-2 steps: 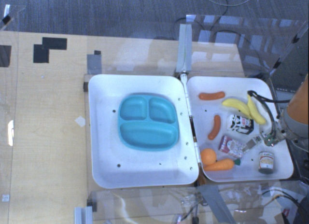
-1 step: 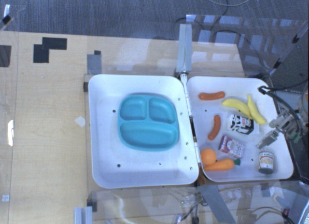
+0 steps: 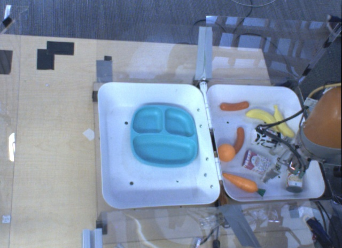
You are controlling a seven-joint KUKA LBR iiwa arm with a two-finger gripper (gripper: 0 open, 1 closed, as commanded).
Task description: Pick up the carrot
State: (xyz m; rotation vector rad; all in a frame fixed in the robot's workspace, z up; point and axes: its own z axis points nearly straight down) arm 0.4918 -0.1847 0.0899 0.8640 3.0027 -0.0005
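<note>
One orange tapered carrot (image 3: 241, 183) is seen at 6 o'clock in the right white bin (image 3: 305, 101), two yellow bananas (image 3: 270, 117) at 1 o'clock; the state of the gripper (image 3: 283, 162) cannot be told.

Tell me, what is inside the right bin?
The right bin holds the carrot, an orange ball, two sausages, bananas and a small packet. The arm covers the right edge.

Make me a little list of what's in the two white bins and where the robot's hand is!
left bin: blue divided plate
right bin: carrot, orange, two sausages, bananas, small packet
carrot's place: near front edge, lying flat, nothing touching it
hand: low over right side of right bin, away from carrot
</note>
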